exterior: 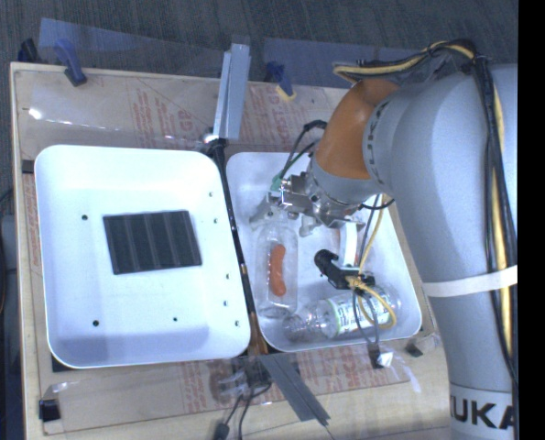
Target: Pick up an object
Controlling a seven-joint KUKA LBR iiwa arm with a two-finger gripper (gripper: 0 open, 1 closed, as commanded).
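You have two white bins on the wooden surface [34, 99]: the left bin [70, 200] carries one dark ribbed rectangular panel [153, 242] on its floor, and the right bin [245, 181] holds the objects. In it you can count one clear plastic bottle [345, 314] lying on its side near the front wall, and one orange, sausage-shaped object [277, 271] lying lengthwise inside clear packaging to the left of centre. The arm [437, 154] reaches in from the right, its orange band [350, 136] above the wrist. The gripper [299, 207] sits low over the back part of the right bin, just above the orange object's packaging; whether it is released or clenched, you cannot tell from here.
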